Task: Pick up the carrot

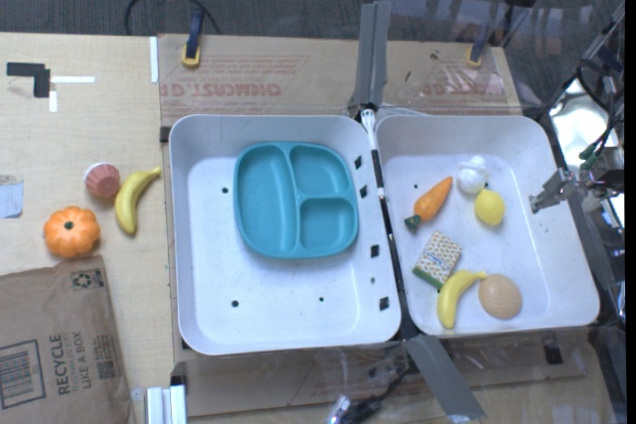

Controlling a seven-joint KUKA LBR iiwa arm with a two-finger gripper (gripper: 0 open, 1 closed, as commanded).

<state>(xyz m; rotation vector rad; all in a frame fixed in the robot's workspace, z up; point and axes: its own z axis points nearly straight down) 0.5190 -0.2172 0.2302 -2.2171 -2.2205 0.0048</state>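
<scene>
"RECYCLE" marks cardboard (55, 353); carrot (433, 198) lies in right bin (566, 243).

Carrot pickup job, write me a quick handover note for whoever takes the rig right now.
Gripper: at the right bin's right edge, above the rim, nothing between its fingers that I can see; open or shut is unclear.
Carrot: lying in the right bin's upper left part, tilted, leafy end toward the divider, beside a white item and a lemon.
Also there: cracker packet, banana, egg-shaped item.
Left bin: teal divided plate.
Done: nothing yet. Left: reach, grasp and lift the carrot.
</scene>
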